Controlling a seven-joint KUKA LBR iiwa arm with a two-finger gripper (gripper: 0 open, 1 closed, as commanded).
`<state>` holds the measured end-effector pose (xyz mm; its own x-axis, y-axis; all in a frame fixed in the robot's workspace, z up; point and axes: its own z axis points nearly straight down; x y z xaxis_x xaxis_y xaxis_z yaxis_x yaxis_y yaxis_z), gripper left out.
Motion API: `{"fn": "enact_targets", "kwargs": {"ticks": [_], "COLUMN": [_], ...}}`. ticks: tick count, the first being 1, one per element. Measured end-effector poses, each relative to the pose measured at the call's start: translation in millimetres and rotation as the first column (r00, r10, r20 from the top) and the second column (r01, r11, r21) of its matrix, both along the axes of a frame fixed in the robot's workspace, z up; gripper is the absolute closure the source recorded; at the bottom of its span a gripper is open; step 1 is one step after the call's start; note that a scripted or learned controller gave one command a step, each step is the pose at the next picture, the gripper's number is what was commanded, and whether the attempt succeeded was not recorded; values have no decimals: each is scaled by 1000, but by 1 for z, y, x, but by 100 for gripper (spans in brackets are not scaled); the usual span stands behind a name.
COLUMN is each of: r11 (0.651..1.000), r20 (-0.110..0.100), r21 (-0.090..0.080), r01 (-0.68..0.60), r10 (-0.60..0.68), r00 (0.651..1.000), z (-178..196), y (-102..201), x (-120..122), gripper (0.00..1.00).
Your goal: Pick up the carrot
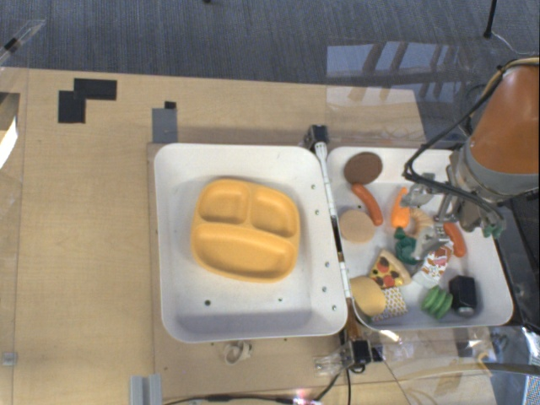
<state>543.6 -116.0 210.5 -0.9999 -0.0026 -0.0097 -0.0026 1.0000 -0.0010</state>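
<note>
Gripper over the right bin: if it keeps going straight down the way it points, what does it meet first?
Most likely the dark green toy beside the carrot, not the carrot itself. The gripper hangs over that clutter; depth is hard to judge from this slanted view.

No text, label, brand, number or sign can be read on anything here.

Even, bright overhead light fills the scene, and the two shallow white plastic bins (169, 226) come close to washing out, with only soft, faint shadows along their inner walls. A pale bluish glare patch lies on the grey carpeted floor (396, 62) at upper right. Focus is mildly soft throughout, small items slightly smeared.
</note>
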Motion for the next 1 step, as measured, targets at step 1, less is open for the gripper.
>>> {"fn": "enact_targets", "kwargs": {"ticks": [1], "r11": [999], "r20": [15], "r21": [-4], "r01": [-33], "r10": [33], "r00": [999], "z": [-108], "y": [1], "x": [-6], "gripper": [0]}}
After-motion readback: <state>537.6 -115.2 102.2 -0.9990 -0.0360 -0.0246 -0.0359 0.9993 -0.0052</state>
